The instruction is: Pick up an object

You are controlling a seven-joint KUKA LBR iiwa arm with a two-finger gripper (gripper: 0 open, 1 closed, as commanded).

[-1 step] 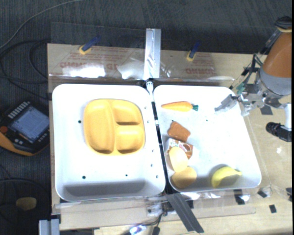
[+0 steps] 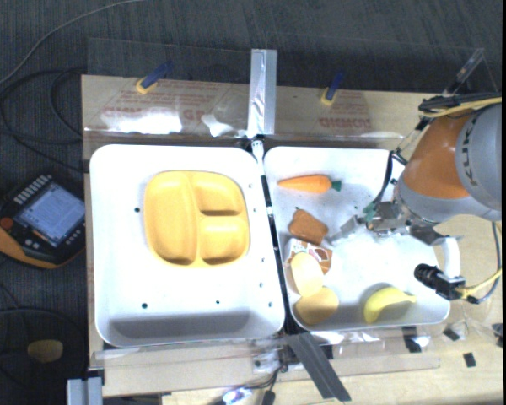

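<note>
Right bin [image 2: 354, 160] holds toy food, likely light, rigid and smooth: by judgement the carrot [image 2: 304, 184] near the far wall suits a mid-body pinch; gripper [image 2: 344, 229] hovers beside the brown piece [image 2: 308, 225], pincer state cannot be told.

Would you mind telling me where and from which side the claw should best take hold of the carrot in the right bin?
Probably across the orange body near its middle, from above. The carrot lies flat and lengthwise left to right, green tip to the right, apart from the other food, so closing across its narrow width looks easiest. The claw sits just below and right of it.
</note>
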